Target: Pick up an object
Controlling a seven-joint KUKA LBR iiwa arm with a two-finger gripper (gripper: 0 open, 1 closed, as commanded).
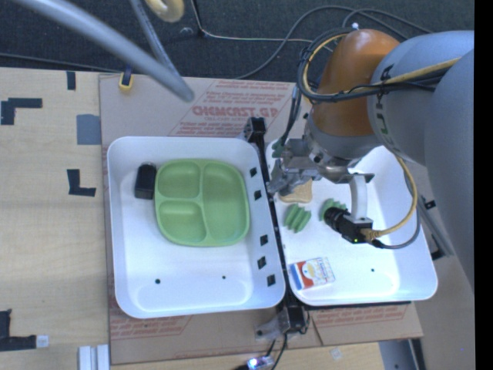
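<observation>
Nothing is seen lifted yet, so the pick is judged to be at the approach or grasp stage, with the lift itself left to do. Several candidate objects lie in the right bin (400, 280): a tan block (300, 193) at about ten o'clock of that bin, a green ridged piece (296, 217) just below it, a second green piece (333, 206) near the bin's middle, and a small printed card (311, 272) at seven o'clock. The gripper (290, 177) is lowered over the tan block, touching or just above it; which cannot be told, and its state cannot be told either. In the left bin (123, 230) a green divided plate (202, 203) is set centrally, with a black object (145, 181) at its nine o'clock. The arm (400, 75) is reached in from three o'clock, its wrist bent steeply downward over the divider between the bins
</observation>
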